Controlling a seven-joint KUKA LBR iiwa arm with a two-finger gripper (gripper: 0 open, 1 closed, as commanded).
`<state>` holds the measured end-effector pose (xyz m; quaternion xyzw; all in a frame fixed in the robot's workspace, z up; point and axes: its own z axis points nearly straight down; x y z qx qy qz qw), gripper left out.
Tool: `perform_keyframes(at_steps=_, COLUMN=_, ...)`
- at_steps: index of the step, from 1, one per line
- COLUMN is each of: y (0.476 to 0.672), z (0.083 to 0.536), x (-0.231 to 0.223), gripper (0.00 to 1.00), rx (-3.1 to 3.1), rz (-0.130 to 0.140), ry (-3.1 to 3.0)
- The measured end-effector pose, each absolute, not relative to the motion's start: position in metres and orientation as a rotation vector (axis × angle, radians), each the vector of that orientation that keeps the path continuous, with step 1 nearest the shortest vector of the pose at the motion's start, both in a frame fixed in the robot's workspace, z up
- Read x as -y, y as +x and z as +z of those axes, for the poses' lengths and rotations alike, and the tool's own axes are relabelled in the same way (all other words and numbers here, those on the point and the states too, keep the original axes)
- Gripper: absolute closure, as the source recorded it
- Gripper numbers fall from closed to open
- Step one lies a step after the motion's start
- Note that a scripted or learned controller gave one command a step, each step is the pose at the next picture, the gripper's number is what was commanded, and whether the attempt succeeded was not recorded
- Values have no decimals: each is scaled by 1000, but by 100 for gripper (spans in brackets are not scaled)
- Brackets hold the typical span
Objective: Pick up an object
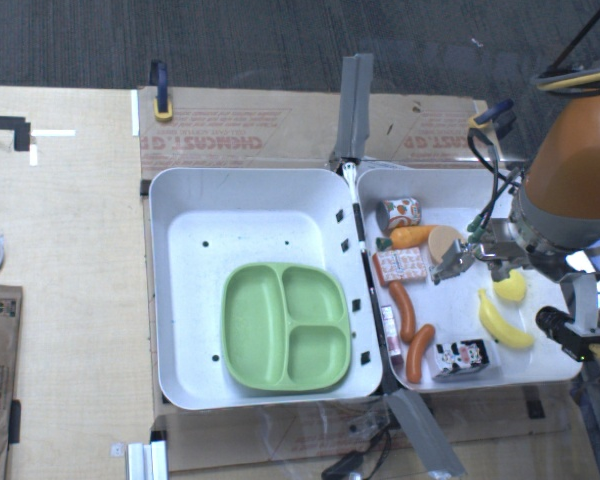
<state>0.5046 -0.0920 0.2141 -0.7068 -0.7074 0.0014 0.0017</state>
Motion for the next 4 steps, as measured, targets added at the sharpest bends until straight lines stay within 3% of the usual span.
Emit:
perform_keyframes(at_steps=1, y=477, z=115, x=155, gripper=0, rx=2404, rz=0, ry=-2020)
perform_keyframes(at_steps=2, y=477, z=91, x=180, gripper=0, rx=2401, rz=1, ry=-2023)
perform_keyframes(at_steps=3, y=477, z=100, x=181, gripper=100, rx=2398, rz=1, ry=-2027)
perform_keyframes(at_steps=4, y=523, z=191, x=85, gripper=100, rx=2202, rz=3, ry=-2239)
